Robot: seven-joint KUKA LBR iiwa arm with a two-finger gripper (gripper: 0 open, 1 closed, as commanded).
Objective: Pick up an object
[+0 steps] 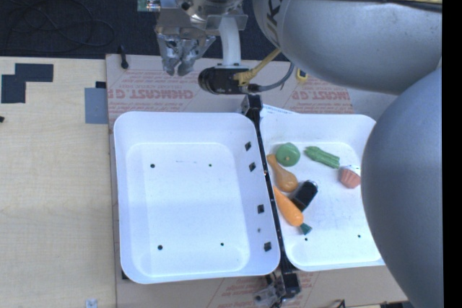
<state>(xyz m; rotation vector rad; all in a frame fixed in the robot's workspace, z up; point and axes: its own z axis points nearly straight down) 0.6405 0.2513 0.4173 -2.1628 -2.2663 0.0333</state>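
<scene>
Above the bench's far edge, beyond the left bin's far rim, the gripper hung in the air with its fingertips pointing down. They sat close together with nothing visible between them, though the view was too small to say whether they were fully closed. It touched neither bin.

That left bin showed only its bare white floor with a few dark dots. The right bin held all the objects, gathered toward its left side and far half. A green round fruit sat near the divider, just beside a tan pear-like piece. An orange carrot lay along the divider edge, its green tip toward the near rim, with a black object resting against it. A green pod-shaped vegetable lay farther right, and a pinkish piece lay beside the arm's grey bulk, which covered the bin's right edge.

Bare floor lay in the right bin's near half.
</scene>
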